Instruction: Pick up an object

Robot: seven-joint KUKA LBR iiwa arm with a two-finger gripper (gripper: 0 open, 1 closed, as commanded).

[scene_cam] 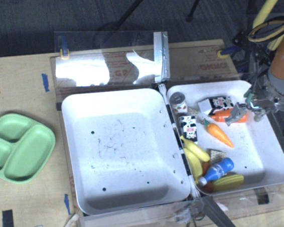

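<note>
Carrot (219, 133) mid-right of frame in right bin (271, 144) | looks light, stiff, smooth plastic, likely slippery; grip across thick middle | tool (242, 109) hovers just above-right of it, open or closed: cannot tell

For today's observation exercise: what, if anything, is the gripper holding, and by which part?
It cannot be told. The gripper sits low over a small orange-red object in the right bin.

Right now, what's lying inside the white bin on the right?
In the right bin: a carrot, two bananas, a blue bottle, a small can, a cow-patterned carton and a corn cob. The end effector covers part of an orange item, so that one stays unclear.
</note>
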